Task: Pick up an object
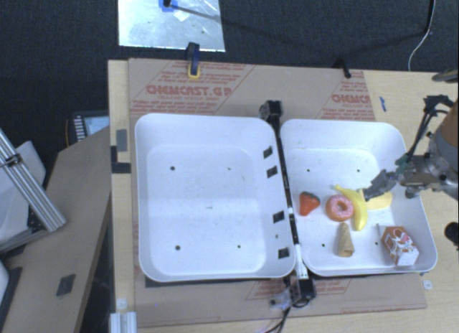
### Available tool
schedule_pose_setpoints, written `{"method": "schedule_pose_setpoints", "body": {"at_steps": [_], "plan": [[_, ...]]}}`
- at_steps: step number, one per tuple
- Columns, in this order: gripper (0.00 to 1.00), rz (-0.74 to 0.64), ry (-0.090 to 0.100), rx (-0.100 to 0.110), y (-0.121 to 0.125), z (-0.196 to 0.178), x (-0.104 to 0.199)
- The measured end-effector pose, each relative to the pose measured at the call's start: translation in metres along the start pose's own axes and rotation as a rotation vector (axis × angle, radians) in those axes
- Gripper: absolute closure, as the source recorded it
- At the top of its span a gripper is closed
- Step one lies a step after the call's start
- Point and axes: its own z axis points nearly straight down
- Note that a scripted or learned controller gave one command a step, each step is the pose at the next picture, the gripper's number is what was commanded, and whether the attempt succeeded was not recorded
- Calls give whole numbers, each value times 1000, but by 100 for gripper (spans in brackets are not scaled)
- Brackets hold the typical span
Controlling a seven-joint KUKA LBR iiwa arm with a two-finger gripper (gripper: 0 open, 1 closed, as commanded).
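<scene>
1. Over the right bin (401,138), near its right wall, the gripper (378,185) reaches in from the right, its dark tip low over the banana (356,204).
2. Gripper tip sits at the banana's right side, about touching the yellow patch there; whether it actually touches is unclear. Nothing is seen clamped between the fingers.
3. Jaw state: cannot tell, the tip is dark and blurred.
4. Right bin contents, five items: one banana, one donut (339,208), one strawberry (309,203), one cone (346,240), one small box (399,245).
5. Banana: yellow, curved, lying in the middle of the right bin, its left edge touching the donut.
6. Donut: orange-pink ring, just left of the banana, with the red strawberry just beside it on the left.
7. Cone: tan, lying flat below the donut and banana, narrow end pointing up toward them.
8. Small box: red and white, in the lower right corner of the right bin, apart from the rest.
9. Left bin (150,138): one white bin, touching the right bin along the middle seam, with black clips along that seam.
10. Both bins sit on a brown cardboard sheet (237,87) with red print; a yellow clamp (193,62) sits at its top edge.
11. Grey arm (437,174) enters at the right edge, beside the right bin's wall.
</scene>
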Motion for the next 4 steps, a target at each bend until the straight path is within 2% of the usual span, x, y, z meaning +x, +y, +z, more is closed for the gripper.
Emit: {"method": "schedule_pose_setpoints", "body": {"at_steps": [1,2,3,4], "plan": [[100,-11,1,-3,2,-11,3],[100,-12,3,-2,2,1,45],[100,-4,4,13,-2,157,37],[100,-19,5,-10,23,71,122]]}}
